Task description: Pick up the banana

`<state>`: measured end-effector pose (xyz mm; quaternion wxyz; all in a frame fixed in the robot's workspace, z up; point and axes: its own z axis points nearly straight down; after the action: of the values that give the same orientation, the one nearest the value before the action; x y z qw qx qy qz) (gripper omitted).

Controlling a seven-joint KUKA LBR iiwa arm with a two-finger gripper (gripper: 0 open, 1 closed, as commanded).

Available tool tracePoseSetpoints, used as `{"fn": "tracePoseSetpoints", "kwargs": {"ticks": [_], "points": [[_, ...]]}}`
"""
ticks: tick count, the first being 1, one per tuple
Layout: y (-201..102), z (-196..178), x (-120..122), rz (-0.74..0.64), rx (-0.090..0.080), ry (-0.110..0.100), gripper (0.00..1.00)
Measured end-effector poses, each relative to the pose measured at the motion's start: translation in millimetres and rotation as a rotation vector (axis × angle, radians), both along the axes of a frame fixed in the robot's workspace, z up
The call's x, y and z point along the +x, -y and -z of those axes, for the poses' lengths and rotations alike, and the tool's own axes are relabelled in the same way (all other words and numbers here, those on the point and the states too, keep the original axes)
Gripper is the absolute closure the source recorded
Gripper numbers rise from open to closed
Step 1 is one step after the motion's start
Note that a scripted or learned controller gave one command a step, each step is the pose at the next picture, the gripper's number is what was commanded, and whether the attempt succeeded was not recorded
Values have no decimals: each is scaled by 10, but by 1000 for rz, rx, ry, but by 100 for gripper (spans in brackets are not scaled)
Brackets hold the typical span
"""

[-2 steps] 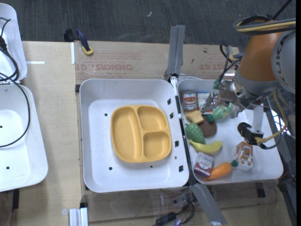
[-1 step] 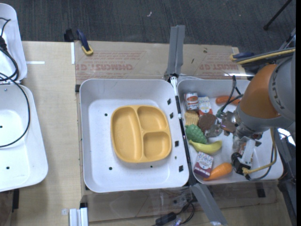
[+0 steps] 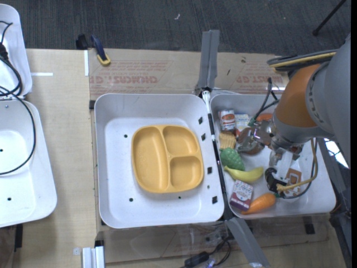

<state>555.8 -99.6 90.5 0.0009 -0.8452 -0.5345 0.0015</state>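
You have one fixed camera, mounted above the bench point(image 3: 56, 66) and looking down at a slant. The far edge of the bench runs across the upper part of the frame, with dark floor point(image 3: 167, 10) beyond it, so the lens faces away from the near side. It sits at middle range: both bins fit whole, the left bin point(image 3: 111, 149) near centre, the right bin point(image 3: 323, 194) toward the right. The arm point(image 3: 307, 99) enters from the right edge and looms large, standing nearer the lens than the bins. At far left you see part of another white tray point(image 3: 33, 194).
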Motion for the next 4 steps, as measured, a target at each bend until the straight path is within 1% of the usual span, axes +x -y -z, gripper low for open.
{"fn": "tracePoseSetpoints", "kwargs": {"ticks": [1, 2, 3, 4], "points": [[128, -499, -791, 88, 1, -1, 0], [-325, -1001, -782, -16, 0, 1, 0], [129, 3, -663, 29, 1, -2, 0], [39, 0, -797, 51, 1, -1, 0]]}}
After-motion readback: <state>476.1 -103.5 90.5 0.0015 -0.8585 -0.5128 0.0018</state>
